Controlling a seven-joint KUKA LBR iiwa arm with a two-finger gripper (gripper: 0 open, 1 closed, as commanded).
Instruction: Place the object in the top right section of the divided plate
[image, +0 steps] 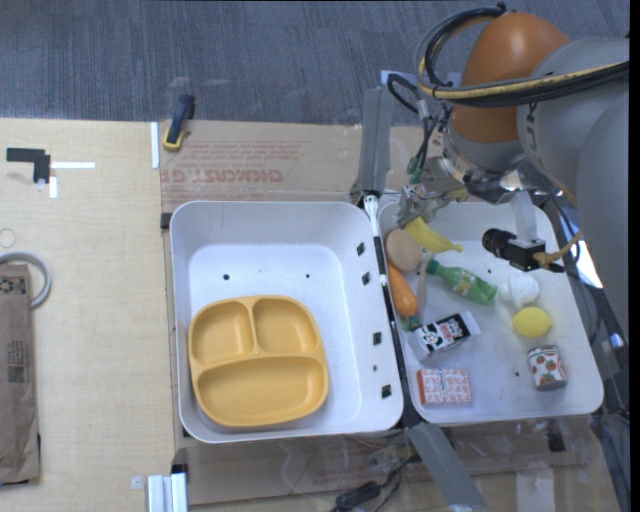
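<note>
Wooden bench with a cardboard sheet, two shallow white bins side by side on it. Task object isn't named; nearest candidate is the small yellow plastic banana, lying in the right white bin near its upper-left corner, long axis running roughly upper-left to lower-right. Gripper sits just above and slightly left of the banana's upper end, close, possibly touching, too cluttered to tell. Nothing visibly between its fingers; can't tell if the claw is wide or narrow, cables and wrist hardware block it.

Around the banana: beige rounded egg-like object just left, orange plastic carrot below that along the bin wall, green plastic bottle just below-right. Further out: black-and-white milk carton, red-patterned flat packet, yellow lemon, white round object, small printed can.

Yellow three-section divided plate sits in the left white bin, well apart. Top right section is bare. The move likely turns on this: the goal lies down-left of the claw, across the wall between bins. Judging the pick not yet secured.
</note>
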